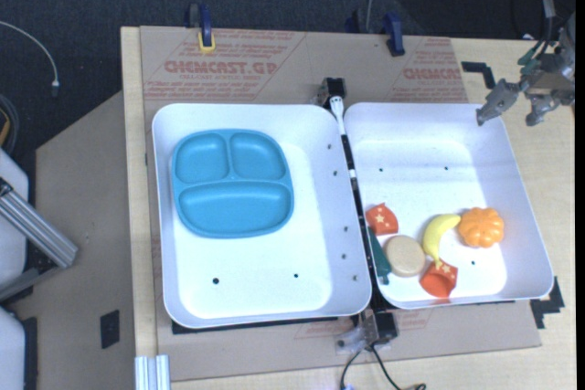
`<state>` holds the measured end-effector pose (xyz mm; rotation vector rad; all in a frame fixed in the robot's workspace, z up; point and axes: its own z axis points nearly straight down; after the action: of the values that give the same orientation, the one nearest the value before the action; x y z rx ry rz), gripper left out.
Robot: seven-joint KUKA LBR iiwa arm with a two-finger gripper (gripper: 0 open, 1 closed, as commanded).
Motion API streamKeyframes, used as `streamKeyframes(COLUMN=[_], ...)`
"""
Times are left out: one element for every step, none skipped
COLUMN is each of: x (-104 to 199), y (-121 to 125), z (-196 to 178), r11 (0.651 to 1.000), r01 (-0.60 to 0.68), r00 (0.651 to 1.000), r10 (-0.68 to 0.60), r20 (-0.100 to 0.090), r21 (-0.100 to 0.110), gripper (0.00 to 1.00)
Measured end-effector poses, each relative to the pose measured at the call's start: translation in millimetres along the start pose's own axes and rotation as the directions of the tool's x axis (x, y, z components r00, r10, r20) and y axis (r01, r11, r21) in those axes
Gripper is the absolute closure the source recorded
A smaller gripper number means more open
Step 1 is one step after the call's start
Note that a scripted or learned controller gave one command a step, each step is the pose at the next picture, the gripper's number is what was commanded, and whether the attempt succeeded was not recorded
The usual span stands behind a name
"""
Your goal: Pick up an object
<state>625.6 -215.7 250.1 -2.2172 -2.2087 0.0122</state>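
Two white bins, my tool (517,103) spread open, holding nothing, above right bin's (430,142) bare far-right rim, toy food (430,247) clustered well nearer.

L bin (183,288) white, blue plate (234,183) | R bin (512,160) white: yellow banana (439,235), orange pumpkin (481,227), red pcs (382,219) | counter (302,68) tan, red print

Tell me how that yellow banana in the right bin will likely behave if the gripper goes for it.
The banana looks like smooth moulded plastic, so probably stiff, light and somewhat slippery. Its curved shape may make it pivot or spin if pushed off-centre. It lies close against the orange pumpkin and tan round piece, so nudging it would likely shift them too.
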Motion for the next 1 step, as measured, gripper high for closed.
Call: streamKeyframes(x=[1.1], y=[2.5], z=[-8.8], r11=[1.000], r01=[0.004], r00=[1.000], r10=[-0.004], r20=[0.003], r21=[-0.014], gripper=[0.00])
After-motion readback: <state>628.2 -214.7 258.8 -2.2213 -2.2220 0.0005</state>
